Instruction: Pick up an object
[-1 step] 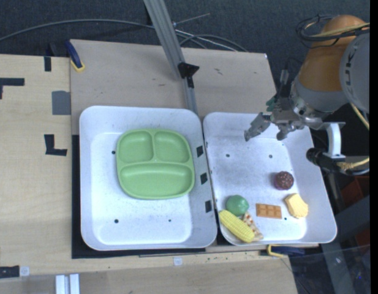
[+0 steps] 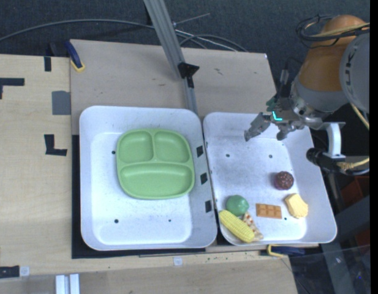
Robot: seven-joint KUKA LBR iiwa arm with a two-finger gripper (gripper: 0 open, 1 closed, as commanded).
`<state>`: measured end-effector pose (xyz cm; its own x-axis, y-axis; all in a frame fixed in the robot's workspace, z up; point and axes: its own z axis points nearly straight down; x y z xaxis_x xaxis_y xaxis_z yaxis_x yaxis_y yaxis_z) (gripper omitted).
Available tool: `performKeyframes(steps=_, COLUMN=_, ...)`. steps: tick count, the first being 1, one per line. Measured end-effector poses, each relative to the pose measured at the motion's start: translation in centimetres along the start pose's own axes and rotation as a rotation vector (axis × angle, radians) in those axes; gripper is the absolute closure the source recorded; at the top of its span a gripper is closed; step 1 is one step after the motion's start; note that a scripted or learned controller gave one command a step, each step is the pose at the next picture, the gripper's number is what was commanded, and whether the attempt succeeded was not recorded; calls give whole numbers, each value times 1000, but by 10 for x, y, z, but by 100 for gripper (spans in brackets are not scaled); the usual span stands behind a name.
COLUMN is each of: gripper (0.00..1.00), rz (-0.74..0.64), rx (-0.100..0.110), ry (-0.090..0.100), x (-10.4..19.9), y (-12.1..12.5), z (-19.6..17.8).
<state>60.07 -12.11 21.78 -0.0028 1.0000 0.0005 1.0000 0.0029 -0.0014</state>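
While plate (image 2: 155,164) fills left bin (image 2: 90,182), corn (image 2: 236,225) right.

Five small toy foods are seen gathered toward the 5 o'clock corner of the right-hand bin (image 2: 311,164). A dark red, bumpy ball (image 2: 283,179) is set apart at the 12 o'clock end of the group. At its 5 o'clock, a pale yellow lump (image 2: 296,206) is laid near the bin's wall. A flat orange waffle-like piece (image 2: 268,211) is placed at the lump's 9 o'clock. A green ball (image 2: 237,204) is found further toward 9 o'clock, with a yellow corn cob (image 2: 236,225) laid aslant, touching it at 6 o'clock.
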Motion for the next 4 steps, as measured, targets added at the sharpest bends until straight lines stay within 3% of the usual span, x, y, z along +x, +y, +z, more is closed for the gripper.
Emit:
performKeyframes(steps=2, gripper=0, rz=1, rx=5, ry=-2, x=-7, y=12, z=100)
performKeyframes(steps=3, gripper=0, rz=0, rx=1, ry=-2, x=-6, y=12, z=131)
performKeyframes(steps=4, gripper=100, rz=-1, rx=1, ry=-1, x=-5, y=12, z=119)
